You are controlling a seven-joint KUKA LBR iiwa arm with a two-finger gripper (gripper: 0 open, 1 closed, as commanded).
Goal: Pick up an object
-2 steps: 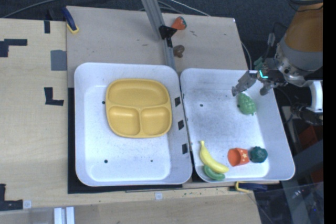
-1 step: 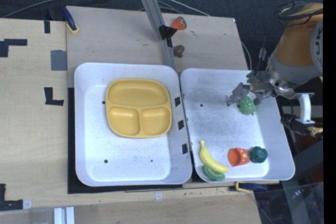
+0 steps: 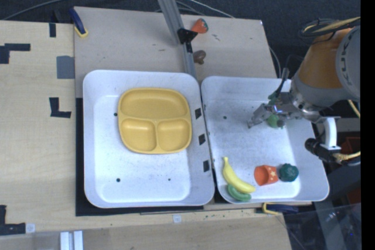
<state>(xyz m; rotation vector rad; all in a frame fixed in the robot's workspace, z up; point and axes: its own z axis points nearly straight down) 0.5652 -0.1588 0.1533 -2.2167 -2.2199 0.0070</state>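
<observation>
Two bins [image 3: 94, 143] on my bench; right bin's middle lies bare. Banana [image 3: 234, 176], cup [image 3: 265, 175], teal ball [image 3: 287, 172] hug its 6 o'clock rim. Arm enters from 3 o'clock, jaws [image 3: 270, 117] gripping a green piece [image 3: 273, 121].

Two bins sit side by side on the bench: the left bin [image 3: 94, 143] holds a divided tray [image 3: 155, 120] toward its rear. In the right bin [image 3: 234, 96], a banana [image 3: 234, 177], a cup [image 3: 265, 175] and a round object [image 3: 287, 172] lie along the front edge, left to right. The gripper [image 3: 266, 115] sits over the bin's rear right, behind them.
</observation>
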